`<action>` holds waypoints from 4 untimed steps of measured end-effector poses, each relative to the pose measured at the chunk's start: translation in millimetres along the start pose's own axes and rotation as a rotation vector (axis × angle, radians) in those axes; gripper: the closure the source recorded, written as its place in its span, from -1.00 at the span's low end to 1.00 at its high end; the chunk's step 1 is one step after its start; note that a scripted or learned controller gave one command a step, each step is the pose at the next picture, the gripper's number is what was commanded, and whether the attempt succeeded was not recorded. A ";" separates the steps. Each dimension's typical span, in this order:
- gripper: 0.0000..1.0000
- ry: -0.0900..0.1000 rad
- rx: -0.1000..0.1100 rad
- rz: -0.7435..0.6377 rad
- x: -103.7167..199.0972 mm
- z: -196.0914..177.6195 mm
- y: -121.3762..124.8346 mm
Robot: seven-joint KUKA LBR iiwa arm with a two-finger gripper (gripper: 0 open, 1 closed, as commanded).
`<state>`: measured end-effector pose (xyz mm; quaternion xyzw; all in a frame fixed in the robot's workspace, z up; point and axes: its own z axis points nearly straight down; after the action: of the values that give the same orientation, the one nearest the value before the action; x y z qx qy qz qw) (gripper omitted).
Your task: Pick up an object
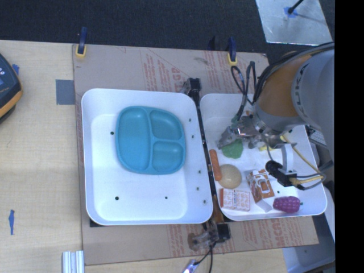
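- Two shallow white bins sit side by side: the left bin (96, 169) holds a light-blue three-compartment plastic plate (151, 139), and the right bin (213, 104) holds the small pieces.
- Nearest the two-finger gripper (243, 134) is a small green rounded toy (232, 149), which lies just below and slightly left of the gripper in the camera view, touching or nearly touching it.
- Other candidates lie further toward the bin's near side: a thin orange stick (214, 164) along the left wall, a beige round ball (230, 176), two printed red-and-white packets (235, 199), and a purple bumpy grape-like toy (286, 204).
- Reaching in from the right, the grey arm with its orange band (281, 92) is bent down over the bin's far half.
- Whether the gripper is spread or closed I cannot tell; cables and the wrist hide it.
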<state>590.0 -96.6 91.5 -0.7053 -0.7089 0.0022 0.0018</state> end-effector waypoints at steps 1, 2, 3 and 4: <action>1.00 -0.001 0.002 -0.001 -1.1 -10.2 -0.1; 1.00 0.000 -0.002 0.000 -0.2 -42.4 -48.1; -1.00 0.000 -0.002 0.001 -0.3 -42.3 -48.2; -1.00 -0.003 -0.018 0.001 -31.6 -4.5 -101.8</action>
<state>488.4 -128.7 96.6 -0.7057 -0.7085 -0.0030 -0.0054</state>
